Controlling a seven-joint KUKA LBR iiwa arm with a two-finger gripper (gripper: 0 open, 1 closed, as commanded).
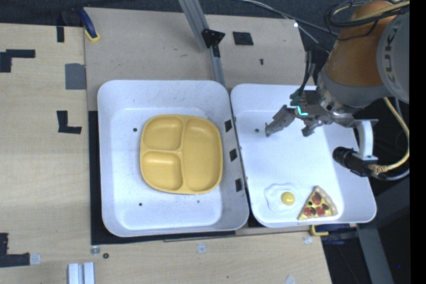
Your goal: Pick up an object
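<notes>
Open gripper [291, 126] above right bin [266, 163], nothing held

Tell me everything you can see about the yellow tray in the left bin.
The yellow tray looks like smooth plastic, roughly square with rounded corners. Raised ridges split it into three compartments: two smaller ones on the left and a long one on the right. It lies flat, slightly turned, near the middle of the left bin, with nothing in it.
</notes>
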